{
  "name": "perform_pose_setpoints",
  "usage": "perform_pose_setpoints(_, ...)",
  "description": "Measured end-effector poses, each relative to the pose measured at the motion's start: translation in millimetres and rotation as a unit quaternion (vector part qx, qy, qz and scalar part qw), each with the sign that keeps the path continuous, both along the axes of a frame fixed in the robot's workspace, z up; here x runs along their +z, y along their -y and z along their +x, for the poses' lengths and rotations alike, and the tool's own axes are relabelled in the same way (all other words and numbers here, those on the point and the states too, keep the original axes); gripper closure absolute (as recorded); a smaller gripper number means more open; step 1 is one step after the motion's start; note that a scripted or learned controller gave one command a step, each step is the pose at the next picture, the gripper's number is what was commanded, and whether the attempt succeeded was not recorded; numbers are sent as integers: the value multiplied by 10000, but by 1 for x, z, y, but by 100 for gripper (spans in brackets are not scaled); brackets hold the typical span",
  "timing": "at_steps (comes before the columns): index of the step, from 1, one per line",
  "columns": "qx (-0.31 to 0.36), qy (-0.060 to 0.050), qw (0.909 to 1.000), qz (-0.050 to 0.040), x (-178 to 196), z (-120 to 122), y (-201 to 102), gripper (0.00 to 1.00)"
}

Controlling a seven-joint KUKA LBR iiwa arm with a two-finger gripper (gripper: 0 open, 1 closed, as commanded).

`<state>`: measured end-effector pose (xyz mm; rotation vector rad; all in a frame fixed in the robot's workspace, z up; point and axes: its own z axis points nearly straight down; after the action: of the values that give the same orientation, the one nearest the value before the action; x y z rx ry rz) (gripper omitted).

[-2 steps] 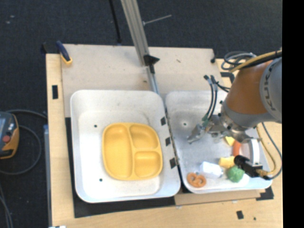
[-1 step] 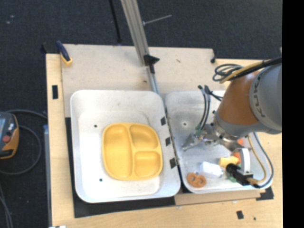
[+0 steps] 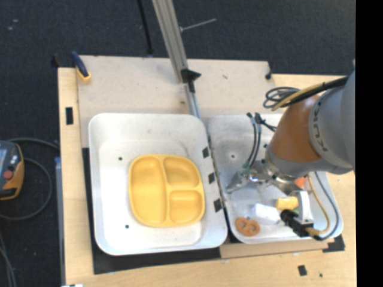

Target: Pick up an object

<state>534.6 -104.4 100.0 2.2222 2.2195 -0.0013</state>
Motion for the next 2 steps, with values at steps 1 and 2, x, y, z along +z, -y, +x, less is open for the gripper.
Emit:
perform_pose_setpoints(1,-27,25,10000,-4,12,2,1,100)
perform_pose_setpoints(2,21,40,10000,-2,75,9,-2,100)
